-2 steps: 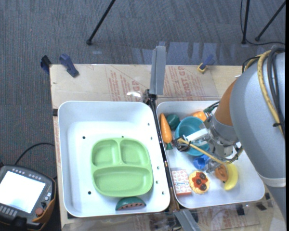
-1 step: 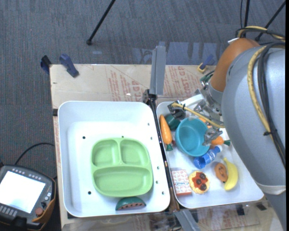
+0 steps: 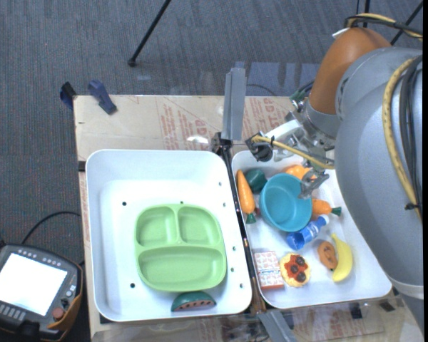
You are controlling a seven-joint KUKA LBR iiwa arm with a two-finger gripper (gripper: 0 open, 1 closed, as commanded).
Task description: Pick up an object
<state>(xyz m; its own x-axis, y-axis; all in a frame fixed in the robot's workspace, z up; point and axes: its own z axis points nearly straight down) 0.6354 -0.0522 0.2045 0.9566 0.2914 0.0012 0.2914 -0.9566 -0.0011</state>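
Claw [image 3: 315,179] at blue bowl [image 3: 285,204] rim

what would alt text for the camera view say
A grey robot arm reaches from the right, its end effector over a blue bowl in the right bin of toy food. The left bin holds a green divided plate.

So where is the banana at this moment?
The banana lies in the right bin, near its front right corner, beside a papaya slice.
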